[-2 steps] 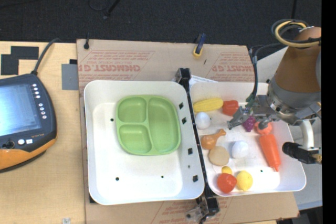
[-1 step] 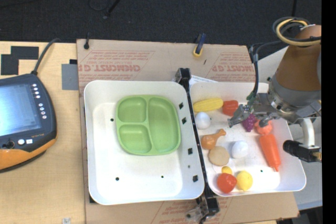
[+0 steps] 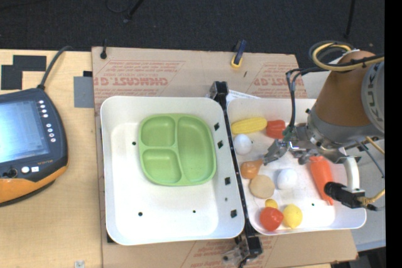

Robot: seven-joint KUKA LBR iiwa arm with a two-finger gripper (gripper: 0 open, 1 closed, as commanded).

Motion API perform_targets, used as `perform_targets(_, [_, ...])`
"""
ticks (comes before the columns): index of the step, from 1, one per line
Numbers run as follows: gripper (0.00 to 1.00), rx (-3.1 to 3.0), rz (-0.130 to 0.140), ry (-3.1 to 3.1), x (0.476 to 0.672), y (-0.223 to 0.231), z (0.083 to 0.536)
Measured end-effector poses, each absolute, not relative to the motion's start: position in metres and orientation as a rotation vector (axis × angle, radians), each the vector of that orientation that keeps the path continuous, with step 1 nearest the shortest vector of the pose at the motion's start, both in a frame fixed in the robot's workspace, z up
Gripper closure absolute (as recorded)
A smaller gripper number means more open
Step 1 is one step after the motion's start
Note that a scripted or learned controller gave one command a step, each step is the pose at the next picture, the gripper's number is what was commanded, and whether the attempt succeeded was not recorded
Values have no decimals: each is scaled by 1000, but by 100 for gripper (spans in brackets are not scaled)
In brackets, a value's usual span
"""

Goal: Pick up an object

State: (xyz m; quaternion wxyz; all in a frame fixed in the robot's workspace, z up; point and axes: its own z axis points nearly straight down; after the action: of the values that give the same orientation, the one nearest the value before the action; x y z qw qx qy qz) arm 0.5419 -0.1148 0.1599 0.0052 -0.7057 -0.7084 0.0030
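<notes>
The right bin (image 3: 352,218) holds several small objects. Among them are a yellow corn-like piece (image 3: 249,125), a red piece (image 3: 275,128), two white balls (image 3: 242,144) (image 3: 287,178) and an orange chunk (image 3: 251,168). There are also a beige egg (image 3: 262,186), an orange carrot (image 3: 321,176), a red tomato (image 3: 271,218) and a yellow lemon (image 3: 292,216). My gripper (image 3: 287,154) hangs low over the middle of this bin, just above the lower white ball and left of the carrot. It is open, with nothing between its fingers.
The left bin (image 3: 119,210) holds a green divided plate (image 3: 177,149). A black divider (image 3: 229,160) separates the two bins. A tablet-like pendant (image 3: 28,141) lies at the far left of the bench. Cables loop beside the arm at the right.
</notes>
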Motion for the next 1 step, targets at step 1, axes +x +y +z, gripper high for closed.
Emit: perform_targets(1, [0, -2225, 8, -2221, 551, -116, 102])
